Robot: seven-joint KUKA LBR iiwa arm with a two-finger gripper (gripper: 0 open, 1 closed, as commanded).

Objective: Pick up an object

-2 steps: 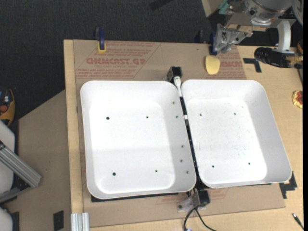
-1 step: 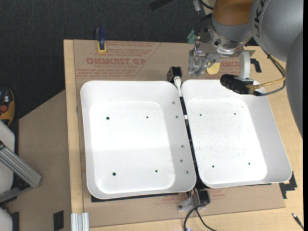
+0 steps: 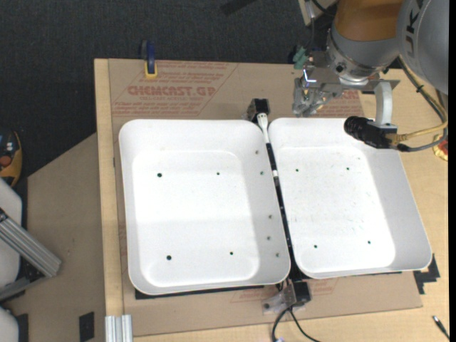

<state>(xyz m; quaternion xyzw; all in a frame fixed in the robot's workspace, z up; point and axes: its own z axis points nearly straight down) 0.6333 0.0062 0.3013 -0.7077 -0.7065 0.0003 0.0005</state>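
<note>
**Pincer above the far rim of the right bin**

The counter [image 3: 178,84] is a brown board printed with red lettering, lying on dark carpet. Two shallow white bins sit side by side on it, their inner rims touching along a dark strip. The left bin [image 3: 135,191] shows four small dark dots on its floor; the right bin [image 3: 406,212] shows similar dots, and no loose object to pick up can be made out in either.

The grey arm [image 3: 370,13], with its orange band, enters from the upper right. Its pincer [image 3: 311,102] hangs over the counter just beyond the far rim of the right bin, near the corner where the bins meet. Whether the pincer stands wide or narrow cannot be told; nothing is seen in it.

A black cylindrical part [image 3: 365,130] juts over the right bin's far edge. A small blue-and-yellow clamp [image 3: 149,59] grips the counter's far edge.
</note>
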